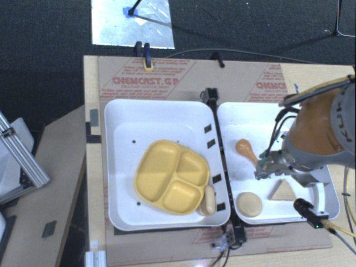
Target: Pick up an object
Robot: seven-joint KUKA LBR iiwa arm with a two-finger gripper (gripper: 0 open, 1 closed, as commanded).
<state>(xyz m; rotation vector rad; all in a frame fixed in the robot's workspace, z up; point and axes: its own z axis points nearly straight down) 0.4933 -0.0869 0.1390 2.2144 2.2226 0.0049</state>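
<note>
A small orange-brown wooden spoon with a round bowl [245, 149] lies in the right shallow white plastic bin [233, 121], near its left wall, handle slanting down to the right toward the gripper [266, 168]. A round tan biscuit-like disc [249, 203] and a pale wedge-shaped piece [283, 191] rest nearer that bin's front edge. The left white bin [119, 127] holds a glossy yellow divided plastic tray [169, 176] with a beige oblong piece [208, 200] touching its lower right corner. The grey arm with its orange band [320, 129] bends down from the right, its dark gripper low beside the spoon's handle end; whether it is released or clenched cannot be told.
</note>
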